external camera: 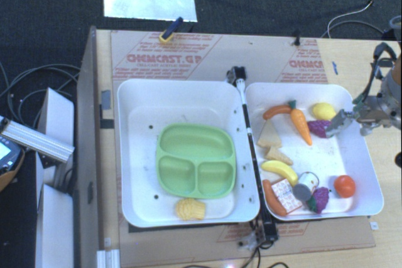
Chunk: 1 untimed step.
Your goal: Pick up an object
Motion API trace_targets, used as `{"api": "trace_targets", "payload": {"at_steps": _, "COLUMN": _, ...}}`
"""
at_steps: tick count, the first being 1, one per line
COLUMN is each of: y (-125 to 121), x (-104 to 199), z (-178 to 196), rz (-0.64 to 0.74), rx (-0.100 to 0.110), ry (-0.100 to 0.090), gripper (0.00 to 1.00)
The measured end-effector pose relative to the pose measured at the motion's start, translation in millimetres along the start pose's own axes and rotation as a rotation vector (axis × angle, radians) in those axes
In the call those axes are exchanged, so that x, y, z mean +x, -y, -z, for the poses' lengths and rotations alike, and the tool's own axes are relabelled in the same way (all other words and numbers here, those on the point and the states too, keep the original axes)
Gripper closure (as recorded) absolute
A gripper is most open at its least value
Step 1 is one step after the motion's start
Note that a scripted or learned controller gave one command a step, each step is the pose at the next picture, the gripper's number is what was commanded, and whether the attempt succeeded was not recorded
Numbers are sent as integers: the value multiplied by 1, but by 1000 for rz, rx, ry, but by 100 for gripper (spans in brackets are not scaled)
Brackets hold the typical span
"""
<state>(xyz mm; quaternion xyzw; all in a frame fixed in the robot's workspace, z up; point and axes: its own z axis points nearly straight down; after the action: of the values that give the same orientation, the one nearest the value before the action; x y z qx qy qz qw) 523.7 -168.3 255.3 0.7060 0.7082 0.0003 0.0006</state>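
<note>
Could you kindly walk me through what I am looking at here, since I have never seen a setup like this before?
This is a single picture from a camera fixed above a bench, looking down at a slant. Two shallow white bins sit side by side. The left bin holds a green divided plate and a yellow toy corn cob. The right bin holds toy food: a carrot, a lemon, a banana, a tomato, purple grapes and a few other pieces. The machine is a robot arm reaching in from the right; its grasping part, the end effector, sits over the right bin beside a purple toy. Its job is to pick up an object. From this angle I cannot tell whether anything is held.
</note>
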Motion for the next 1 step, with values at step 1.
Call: {"api": "trace_targets", "payload": {"at_steps": 1, "y": -87, "x": 3, "z": -66, "rz": 1, "rx": 1, "ry": 0, "gripper": 0}}
